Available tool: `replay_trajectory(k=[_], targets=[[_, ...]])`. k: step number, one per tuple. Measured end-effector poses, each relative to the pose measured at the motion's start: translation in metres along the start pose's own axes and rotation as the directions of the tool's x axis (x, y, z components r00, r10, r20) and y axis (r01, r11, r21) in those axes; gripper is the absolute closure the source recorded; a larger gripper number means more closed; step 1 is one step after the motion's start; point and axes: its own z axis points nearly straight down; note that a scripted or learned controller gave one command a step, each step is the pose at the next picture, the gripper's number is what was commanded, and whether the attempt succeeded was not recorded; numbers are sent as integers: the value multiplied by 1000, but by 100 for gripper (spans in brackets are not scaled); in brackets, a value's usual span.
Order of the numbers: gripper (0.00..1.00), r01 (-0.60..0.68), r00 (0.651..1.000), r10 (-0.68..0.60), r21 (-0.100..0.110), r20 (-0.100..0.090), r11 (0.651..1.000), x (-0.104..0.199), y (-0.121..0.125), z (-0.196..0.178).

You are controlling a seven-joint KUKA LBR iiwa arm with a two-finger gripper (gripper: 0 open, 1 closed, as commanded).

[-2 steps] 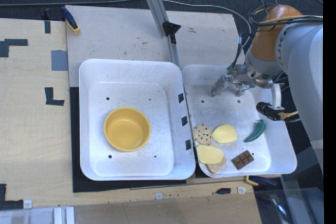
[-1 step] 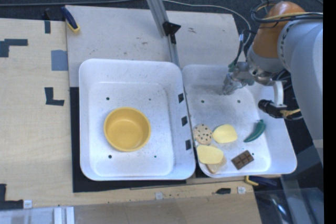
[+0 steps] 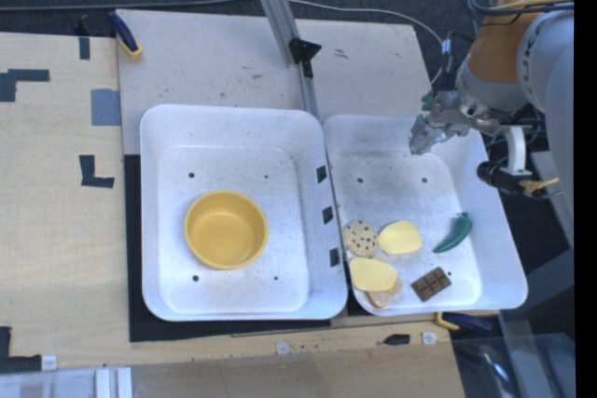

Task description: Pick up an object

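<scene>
Up top, tool over right bin, its grip state too blurred to tell.

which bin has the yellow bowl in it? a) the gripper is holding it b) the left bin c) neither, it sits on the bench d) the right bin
b, the yellow bowl sits alone on the floor of the left bin, while the gripper is over the far end of the right bin, away from the cookie and the other small items.
</scene>
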Motion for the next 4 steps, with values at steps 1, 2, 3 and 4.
replay_trajectory(k=[1,2,3,4], targets=[[100,0,1000,0,1,0,1000,-3,8,-46],[100,0,1000,0,3,0,1000,-3,9,-75],[100,3,1000,-3,5,-2,1000,40,12,-78],[100,3,1000,-3,5,-2,1000,90,2,-76]])
